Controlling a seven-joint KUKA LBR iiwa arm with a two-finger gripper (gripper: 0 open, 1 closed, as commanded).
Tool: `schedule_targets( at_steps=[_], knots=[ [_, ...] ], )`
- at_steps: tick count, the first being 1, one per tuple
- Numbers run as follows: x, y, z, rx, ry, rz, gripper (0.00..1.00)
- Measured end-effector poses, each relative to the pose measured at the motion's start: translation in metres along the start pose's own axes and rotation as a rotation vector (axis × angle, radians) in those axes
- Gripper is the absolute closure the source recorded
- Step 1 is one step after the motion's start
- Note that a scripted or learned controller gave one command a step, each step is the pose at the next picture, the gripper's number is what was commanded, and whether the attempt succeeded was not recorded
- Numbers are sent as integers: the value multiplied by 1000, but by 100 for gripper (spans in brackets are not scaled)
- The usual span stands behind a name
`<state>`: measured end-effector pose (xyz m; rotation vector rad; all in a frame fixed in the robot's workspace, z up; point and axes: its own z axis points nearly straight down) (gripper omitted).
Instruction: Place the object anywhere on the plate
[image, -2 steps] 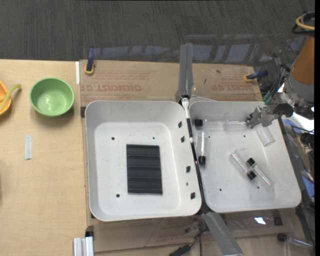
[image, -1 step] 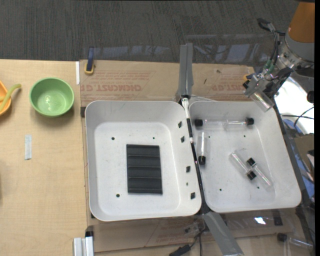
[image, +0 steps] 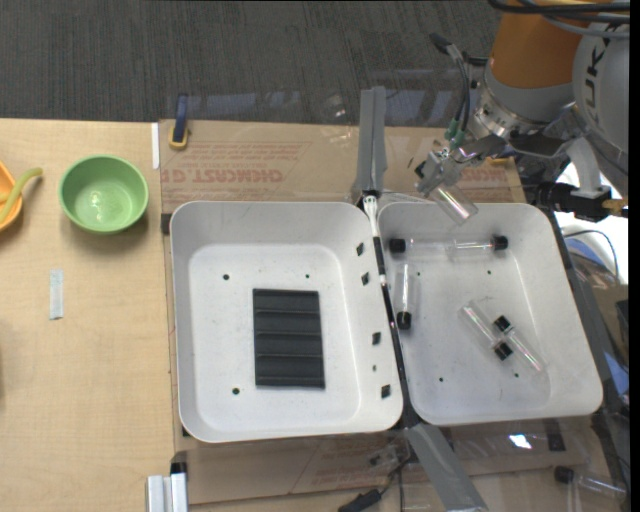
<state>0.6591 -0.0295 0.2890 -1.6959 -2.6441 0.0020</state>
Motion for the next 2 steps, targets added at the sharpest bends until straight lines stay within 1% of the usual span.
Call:
schedule_targets(
  at_steps=[1,2],
  knots=[
    [87,2,79,1,0,-101,100],
    [86,2,79,1,0,-100,0]
  ],
)
